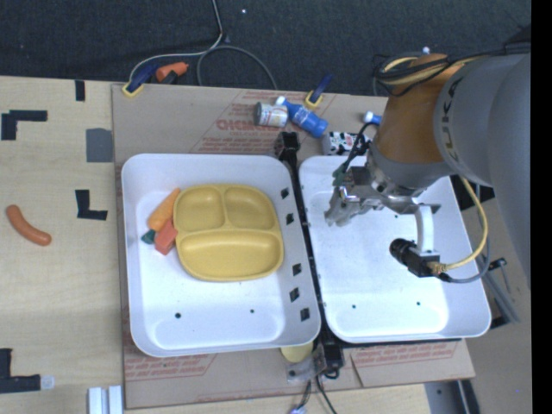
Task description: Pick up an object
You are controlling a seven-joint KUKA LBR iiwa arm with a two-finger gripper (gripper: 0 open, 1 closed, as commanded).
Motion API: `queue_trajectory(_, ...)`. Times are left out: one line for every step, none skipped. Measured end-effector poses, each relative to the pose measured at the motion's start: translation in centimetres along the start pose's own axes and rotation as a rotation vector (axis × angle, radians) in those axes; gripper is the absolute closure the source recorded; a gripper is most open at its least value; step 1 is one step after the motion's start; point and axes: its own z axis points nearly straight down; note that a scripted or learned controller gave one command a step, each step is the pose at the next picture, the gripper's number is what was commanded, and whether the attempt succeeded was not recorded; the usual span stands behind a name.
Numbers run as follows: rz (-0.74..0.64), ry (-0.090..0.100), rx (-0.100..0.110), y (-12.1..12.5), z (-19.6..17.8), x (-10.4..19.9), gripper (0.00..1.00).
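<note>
A yellow divided plate [228, 231] lies in the left bin [207, 330]. An orange carrot-shaped toy [162, 209] and a small red piece [165, 242] rest against the plate's left edge. My gripper [342, 210] hangs over the upper left part of the right bin [388, 313], close to the wall between the two bins. I see no object under it or in it. The grey arm with its orange band [414, 119] covers the right bin's upper right part.
A brown sausage toy [28, 225] lies on the bench far left, outside the bins. A white and blue bottle-like item [293, 115] sits behind the bins. A black cable fitting [412, 258] on the arm hangs over the right bin.
</note>
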Motion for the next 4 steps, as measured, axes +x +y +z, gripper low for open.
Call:
queue_trajectory(-0.013,0.005,-0.001,0.1,0.4,4.0,1.00)
queue_trajectory(-0.011,0.005,-0.002,0.1,0.4,3.8,0.00)
queue_trajectory(-0.003,0.002,0.002,-5.7,0.5,-1.1,0.00)
queue_trajectory(-0.005,-0.001,-0.006,2.7,3.1,-9.6,0.00)
